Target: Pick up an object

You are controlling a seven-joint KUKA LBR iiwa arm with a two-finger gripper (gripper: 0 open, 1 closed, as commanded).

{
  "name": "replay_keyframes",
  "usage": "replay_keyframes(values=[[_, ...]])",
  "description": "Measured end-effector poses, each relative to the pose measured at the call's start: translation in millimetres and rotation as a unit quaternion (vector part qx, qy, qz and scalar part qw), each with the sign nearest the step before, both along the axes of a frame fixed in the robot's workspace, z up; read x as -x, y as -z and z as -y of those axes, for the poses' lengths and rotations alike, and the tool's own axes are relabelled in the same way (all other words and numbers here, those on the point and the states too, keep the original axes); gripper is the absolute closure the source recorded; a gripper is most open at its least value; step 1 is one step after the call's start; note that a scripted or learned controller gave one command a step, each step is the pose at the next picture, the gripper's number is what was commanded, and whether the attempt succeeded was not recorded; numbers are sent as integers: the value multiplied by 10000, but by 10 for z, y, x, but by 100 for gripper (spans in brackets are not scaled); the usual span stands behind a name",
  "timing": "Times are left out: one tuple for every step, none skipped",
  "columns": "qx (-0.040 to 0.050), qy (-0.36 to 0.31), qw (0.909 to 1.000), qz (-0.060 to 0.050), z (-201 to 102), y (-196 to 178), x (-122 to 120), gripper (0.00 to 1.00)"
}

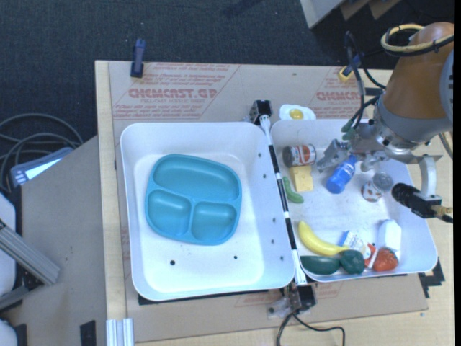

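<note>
- Counter [180,85]: brown board w/ red print, partly hidden under the two bins; blue clip [137,56] at its far left edge.
- Left bin [137,193]: holds a blue divided plate [193,199], three compartments, lying flat.
- Right bin [425,251]: cluttered. Near its left wall a small can [300,154] on its side, yellow block [303,179] just below it, green item [292,190] beside the wall, too small to ID.
- Blue bottle [340,176] tilted mid-bin, top end partly covered by the arm's hardware.
- Front of bin: banana [319,241], dark green veg [319,264], green lump [352,261], red fruit [385,259], white bottle [390,233], all close together; small packet betw. them hard to read.
- End effector [360,153]: low over the bin's far side, just above the blue bottle; can't tell if released or clenched, wrist blocks it.
- Arm [418,85]: upper part cut off at the frame's right edge.
</note>
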State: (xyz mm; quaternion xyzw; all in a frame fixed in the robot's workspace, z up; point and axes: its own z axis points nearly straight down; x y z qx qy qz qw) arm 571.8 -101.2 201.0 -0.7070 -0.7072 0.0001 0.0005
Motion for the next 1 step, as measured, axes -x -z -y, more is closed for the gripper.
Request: replay_keyframes(values=[[4,9,10000,-7,610,1171,-364,0]])
